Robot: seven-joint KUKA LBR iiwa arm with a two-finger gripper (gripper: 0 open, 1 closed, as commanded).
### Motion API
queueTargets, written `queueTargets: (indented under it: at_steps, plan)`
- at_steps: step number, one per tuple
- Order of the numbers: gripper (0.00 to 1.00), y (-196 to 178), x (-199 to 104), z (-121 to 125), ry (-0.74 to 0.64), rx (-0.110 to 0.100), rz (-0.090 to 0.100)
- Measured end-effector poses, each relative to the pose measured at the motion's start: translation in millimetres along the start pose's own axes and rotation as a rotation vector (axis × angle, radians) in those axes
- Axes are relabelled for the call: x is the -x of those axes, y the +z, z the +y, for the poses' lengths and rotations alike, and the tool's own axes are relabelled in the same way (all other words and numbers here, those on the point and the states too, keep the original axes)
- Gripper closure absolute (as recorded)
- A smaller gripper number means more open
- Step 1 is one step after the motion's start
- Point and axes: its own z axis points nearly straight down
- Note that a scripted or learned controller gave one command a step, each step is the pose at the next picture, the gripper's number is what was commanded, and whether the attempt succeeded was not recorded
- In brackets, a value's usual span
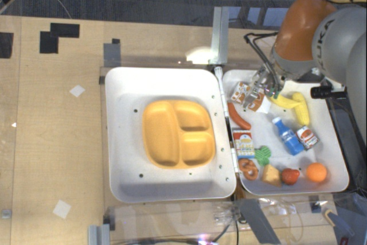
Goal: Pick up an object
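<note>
Pincer (pixel 256 90) is being lowered over a snack packet (pixel 248 96); perhaps gripping, though its opening cannot be told; lifting is being awaited.

A: What sits in the left bin (pixel 120 123)?

B: A yellow divided tray (pixel 178 133), lying flat.

A: And the right bin (pixel 338 163)?

B: Toy food: a banana (pixel 295 105), a sausage (pixel 239 116), an orange (pixel 316 172), a blue bottle (pixel 287 135). The tool (pixel 261 88) hangs over a snack packet (pixel 246 94) near the bin's far left corner.
</note>
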Motion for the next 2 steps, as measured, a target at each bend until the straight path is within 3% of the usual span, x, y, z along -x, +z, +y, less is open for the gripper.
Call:
queueTargets:
  at_steps: [1,2]
  plan:
    - [1.0,-89.3,-48.2,27.7,0.33,0.0,0.005]
    - [1.0,-140.1,-98.2,45.9,0.744,-0.004,0.009]
